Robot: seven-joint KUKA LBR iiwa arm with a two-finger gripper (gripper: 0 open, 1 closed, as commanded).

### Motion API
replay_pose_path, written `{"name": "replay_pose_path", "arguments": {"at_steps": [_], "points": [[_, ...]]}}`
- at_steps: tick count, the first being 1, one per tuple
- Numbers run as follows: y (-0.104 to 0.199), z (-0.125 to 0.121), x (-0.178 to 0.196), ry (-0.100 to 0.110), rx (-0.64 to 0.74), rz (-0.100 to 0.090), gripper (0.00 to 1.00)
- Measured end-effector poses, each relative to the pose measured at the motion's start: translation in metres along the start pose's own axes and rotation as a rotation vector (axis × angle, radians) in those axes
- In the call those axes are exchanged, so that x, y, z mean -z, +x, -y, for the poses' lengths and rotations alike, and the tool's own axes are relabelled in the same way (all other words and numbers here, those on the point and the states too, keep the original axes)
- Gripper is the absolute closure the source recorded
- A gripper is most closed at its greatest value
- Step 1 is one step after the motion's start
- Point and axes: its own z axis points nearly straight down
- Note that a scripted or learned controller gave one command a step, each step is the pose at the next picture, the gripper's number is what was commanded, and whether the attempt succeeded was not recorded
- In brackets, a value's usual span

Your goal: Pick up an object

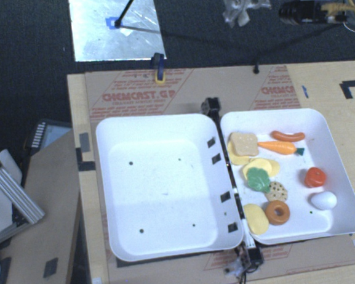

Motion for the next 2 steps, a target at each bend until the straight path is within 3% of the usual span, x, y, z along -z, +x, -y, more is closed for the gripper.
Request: {"name": "replay_pose_path", "arguments": {"at_steps": [2], "points": [[0.049, 0.0, 0.0, 0.0, 0.0, 0.0, 1.0]]}}
